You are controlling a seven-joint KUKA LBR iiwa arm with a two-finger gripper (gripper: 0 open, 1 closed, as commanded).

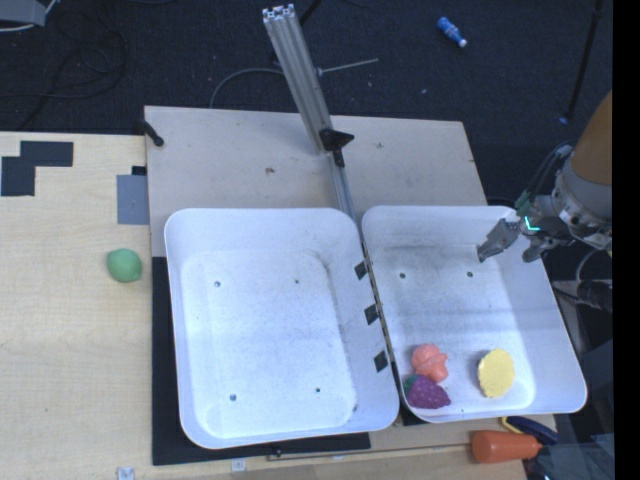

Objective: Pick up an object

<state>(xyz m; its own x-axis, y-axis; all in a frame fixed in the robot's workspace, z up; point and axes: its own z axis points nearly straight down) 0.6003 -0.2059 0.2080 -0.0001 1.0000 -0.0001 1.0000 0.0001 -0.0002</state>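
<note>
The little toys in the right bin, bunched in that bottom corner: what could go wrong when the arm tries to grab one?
1. The pink toy and purple grapes touch, so closing on one may shove or drag the other.
2. The yellow piece lies near the right bin's wall, where the fingers might bump the rim.
3. The gripper hangs at the bin's far end, away from all three, so a slightly misjudged reach could close on nothing.

No readable text, label, brand or number stands on anything in the camera view
</note>
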